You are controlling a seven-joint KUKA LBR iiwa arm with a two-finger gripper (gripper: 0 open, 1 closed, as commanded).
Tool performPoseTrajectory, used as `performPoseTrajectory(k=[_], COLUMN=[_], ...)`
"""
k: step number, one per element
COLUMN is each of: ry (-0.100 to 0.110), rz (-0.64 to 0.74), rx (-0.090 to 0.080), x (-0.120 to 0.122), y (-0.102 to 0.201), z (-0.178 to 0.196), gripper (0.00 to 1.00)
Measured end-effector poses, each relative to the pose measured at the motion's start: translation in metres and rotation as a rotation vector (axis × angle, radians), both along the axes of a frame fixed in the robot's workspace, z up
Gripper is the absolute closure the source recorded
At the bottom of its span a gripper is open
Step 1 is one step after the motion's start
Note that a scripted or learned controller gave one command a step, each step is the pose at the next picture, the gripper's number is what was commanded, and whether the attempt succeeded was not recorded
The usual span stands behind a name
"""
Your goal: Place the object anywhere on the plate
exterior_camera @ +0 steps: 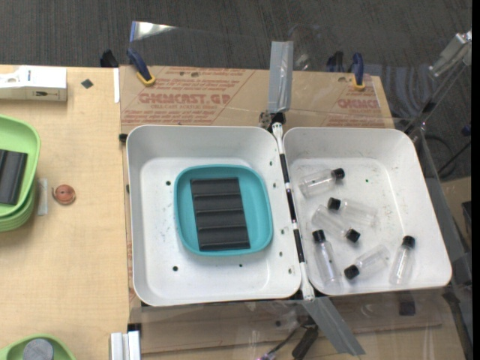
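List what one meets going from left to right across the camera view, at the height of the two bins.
Stacked green plastic plates → small round orange disc → teal plastic plate with black ridged insert in left white bin → clear black-capped vials in right white bin.

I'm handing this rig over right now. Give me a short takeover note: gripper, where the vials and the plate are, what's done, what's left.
Gripper: nothing to report on it from the camera view.
Plate: teal, in the left bin, with a black ridged insert on it.
Vials: six clear ones with black caps, all lying loose in the right bin.
Done: no vial is on the plate.
Left: pick one vial and set it anywhere on the plate.
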State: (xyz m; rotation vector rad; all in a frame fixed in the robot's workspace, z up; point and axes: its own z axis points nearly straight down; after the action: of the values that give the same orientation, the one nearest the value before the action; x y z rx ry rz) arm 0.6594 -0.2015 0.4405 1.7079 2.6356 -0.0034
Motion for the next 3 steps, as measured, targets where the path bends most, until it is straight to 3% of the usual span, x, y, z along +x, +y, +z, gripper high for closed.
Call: performPoseTrajectory(k=[1,3], ry=[-0.001,-0.001], rz=[-0.089,-0.089], rx=[0.000,0.000], x=[0.0007,0.0008], y=[-0.0196,-0.0194], z=[0.0001,0.0001], gripper=[0.00,0.00])
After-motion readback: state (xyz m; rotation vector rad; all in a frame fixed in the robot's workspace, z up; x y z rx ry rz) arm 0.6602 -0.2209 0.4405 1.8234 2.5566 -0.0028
